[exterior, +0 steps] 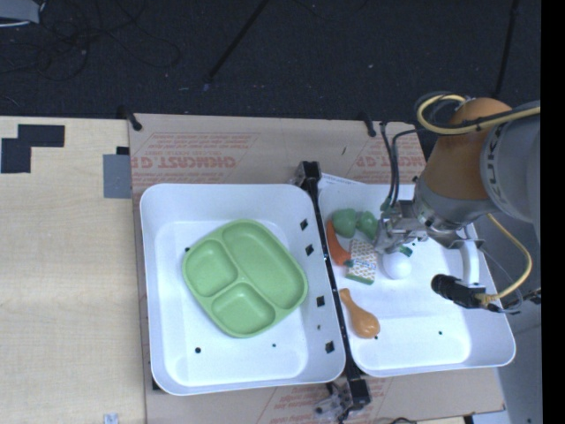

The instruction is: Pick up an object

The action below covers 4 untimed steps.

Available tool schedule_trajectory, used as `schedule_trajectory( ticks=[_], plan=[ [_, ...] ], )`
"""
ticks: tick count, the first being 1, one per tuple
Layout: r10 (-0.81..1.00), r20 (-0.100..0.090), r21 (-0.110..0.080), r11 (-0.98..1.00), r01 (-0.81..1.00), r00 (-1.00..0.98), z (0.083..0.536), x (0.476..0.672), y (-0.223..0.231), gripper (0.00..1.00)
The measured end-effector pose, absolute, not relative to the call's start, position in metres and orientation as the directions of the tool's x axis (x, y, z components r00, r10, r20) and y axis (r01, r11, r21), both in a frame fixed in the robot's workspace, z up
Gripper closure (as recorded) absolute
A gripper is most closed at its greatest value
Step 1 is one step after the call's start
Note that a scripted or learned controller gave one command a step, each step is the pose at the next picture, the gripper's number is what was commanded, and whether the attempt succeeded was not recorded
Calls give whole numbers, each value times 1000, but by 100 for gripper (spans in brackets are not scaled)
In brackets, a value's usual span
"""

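Observation:
My gripper hangs low over the upper left part of the right bin. Directly below and touching it in the picture is a white rounded object. A small patterned packet lies just left of that. Green soft items sit to the gripper's left, near the bin's back. An orange carrot-like piece lies along the left wall. An orange-yellow gourd-shaped toy rests nearer the front.
The left bin holds a green divided plate. A black divider rail runs between the bins. The right bin's front and right floor is bare white. Cardboard lies under both bins.

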<state>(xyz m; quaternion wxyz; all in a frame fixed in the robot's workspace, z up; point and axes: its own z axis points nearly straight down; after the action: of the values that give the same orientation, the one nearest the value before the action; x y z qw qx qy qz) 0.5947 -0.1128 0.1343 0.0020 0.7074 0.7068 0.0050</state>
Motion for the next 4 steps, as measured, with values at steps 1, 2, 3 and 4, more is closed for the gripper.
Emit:
schedule_trajectory(
  ticks=[1, 2, 3, 4],
  plan=[
    [1000, 1, -3, 0, 1000, 0, 176, 593, -107, 100],
    [1000, 1, -3, 1, 1000, -1, 226, 593, -108, 100],
    [1000, 1, -2, 1, 1000, -1, 237, 593, -110, 100],
    [1000, 1, -4, 1, 1000, -1, 245, 582, -60, 100]
  ],
)
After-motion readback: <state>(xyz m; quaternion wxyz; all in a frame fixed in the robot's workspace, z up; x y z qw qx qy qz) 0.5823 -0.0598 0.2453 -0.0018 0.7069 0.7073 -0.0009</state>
